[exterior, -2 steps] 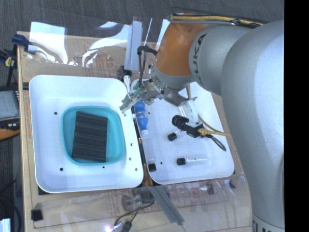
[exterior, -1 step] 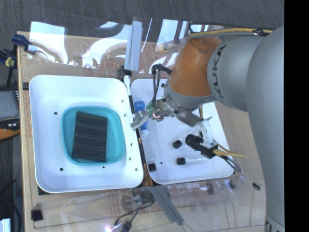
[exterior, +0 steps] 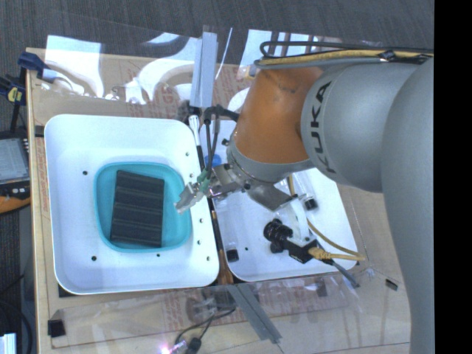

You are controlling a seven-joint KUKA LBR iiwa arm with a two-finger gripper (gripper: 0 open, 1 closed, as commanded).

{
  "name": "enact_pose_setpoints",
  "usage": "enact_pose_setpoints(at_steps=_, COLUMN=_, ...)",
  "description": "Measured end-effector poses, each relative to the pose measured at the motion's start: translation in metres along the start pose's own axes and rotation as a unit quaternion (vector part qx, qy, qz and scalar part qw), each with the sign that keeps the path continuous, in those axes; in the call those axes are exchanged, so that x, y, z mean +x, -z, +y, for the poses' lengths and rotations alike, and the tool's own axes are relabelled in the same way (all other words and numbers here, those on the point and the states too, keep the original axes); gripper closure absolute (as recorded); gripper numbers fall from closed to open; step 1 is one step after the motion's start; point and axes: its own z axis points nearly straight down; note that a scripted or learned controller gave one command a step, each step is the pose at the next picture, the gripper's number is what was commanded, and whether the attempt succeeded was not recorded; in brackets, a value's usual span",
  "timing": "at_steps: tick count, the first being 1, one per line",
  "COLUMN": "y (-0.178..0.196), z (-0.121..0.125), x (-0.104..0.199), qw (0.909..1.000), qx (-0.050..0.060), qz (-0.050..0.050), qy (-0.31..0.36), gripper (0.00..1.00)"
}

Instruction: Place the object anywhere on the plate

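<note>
Dark ribbed block (exterior: 138, 208) lies lengthwise on the blue plate (exterior: 105, 183), just left of the gripper (exterior: 189, 195), whose grip state I can't tell.

Robotics lab, KUKA arm (exterior: 346, 116) over two white bins (exterior: 66, 146), cabled bench (exterior: 147, 319)

Right bin (exterior: 243, 268) — half under the arm (exterior: 354, 124)

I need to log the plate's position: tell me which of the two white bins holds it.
The left shallow white bin holds the teal square plate, which carries a dark ribbed rectangular block; the right white bin does not.
</note>
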Motion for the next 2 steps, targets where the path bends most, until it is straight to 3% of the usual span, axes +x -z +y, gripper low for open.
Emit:
enact_pose_setpoints(at_steps=1, y=-0.046, z=0.032, x=-0.067, qw=1.0, qx=0.001, qz=0.0, qy=0.004, gripper=0.0)
enact_pose_setpoints(at_steps=2, y=-0.045, z=0.048, x=-0.009, qw=1.0, qx=0.0, qz=-0.001, qy=-0.007, gripper=0.0)
